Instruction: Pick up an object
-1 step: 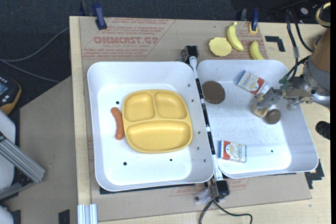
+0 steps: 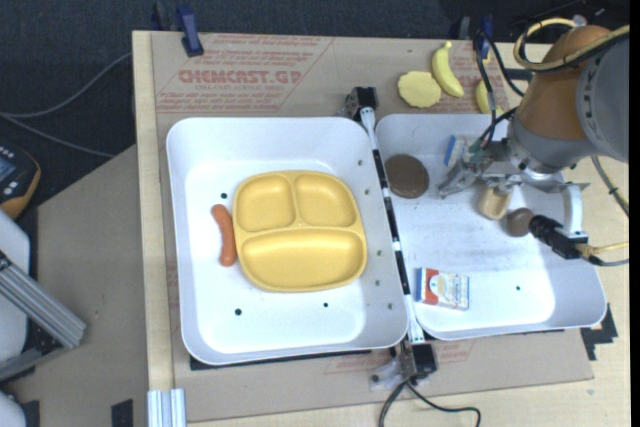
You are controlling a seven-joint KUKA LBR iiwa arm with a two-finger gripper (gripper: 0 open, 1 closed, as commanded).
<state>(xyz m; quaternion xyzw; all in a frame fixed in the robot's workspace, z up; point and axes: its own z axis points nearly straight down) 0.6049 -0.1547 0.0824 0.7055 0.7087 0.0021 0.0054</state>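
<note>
Grey and orange, the arm [image 2: 575, 85] reached in from the right side of my feed and hung over the right-hand bin [image 2: 520, 310]. The end effector [image 2: 478, 177] sat low over that bin's upper part, metal linkages splayed toward the left. I could not tell from this angle whether it was wide or narrow, and I saw nothing clearly caught in it.

Just left of the end effector lay a round brown disc [image 2: 407, 175], close to the bin's left wall. Right beside the end effector, on its right and slightly nearer me, stood a small tan piece [image 2: 492, 202], and a little farther that way a small brown lump [image 2: 517, 221]. Whether either touched the tool I could not make out. Well below the end effector, toward the near edge of the same bin, a small flat packet [image 2: 442, 288] with red and blue print lay on the white floor.

Far to the left of the end effector, the other bin [image 2: 195, 215] held a yellow divided plate [image 2: 298, 230], with an orange sausage-shaped toy [image 2: 226, 235] just beside the plate's left edge.

Beyond the end effector, on the brown tabletop [image 2: 250, 80] outside the bins, I saw a yellow banana [image 2: 447, 71] and a yellow rounded piece [image 2: 420, 89] next to it.
</note>
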